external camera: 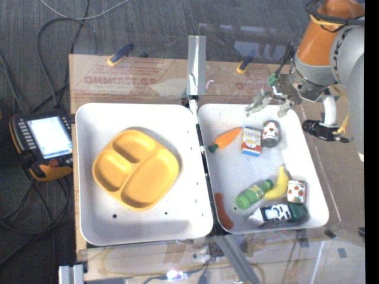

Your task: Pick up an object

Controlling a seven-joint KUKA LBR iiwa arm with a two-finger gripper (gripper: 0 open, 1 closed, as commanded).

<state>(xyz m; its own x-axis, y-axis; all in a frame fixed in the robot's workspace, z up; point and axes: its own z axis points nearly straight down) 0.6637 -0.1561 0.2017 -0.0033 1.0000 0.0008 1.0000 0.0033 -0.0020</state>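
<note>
Lying closest to the lens, along the near wall of the right bin (308, 152), a dark carton (279, 213) is resting on its side, with a small white box with red spots (296, 191) just behind it. Beside these, a green bottle (253, 195) is lying tilted, touching a yellow banana (280, 181). A brown sausage-shaped piece (222, 210) is sitting near the bin's near left corner. Farther back, an orange carrot (226, 139) is pointing toward the divider, a white and red carton (251, 141) is lying next to it, and a small can (270, 133) is standing just beside that carton.

At the right bin's far edge, the pincer (270, 102) is hovering with its fingers spread apart and nothing between them, just above and behind the can and carton. The grey arm with its orange band (323, 28) is reaching in from the right.

On the other side, the left bin (95, 218) is holding a yellow divided plate (136, 168) near its middle. Both bins are sitting on the surface (136, 81), and a tablet-like handheld unit (45, 138) is lying off to the left
</note>
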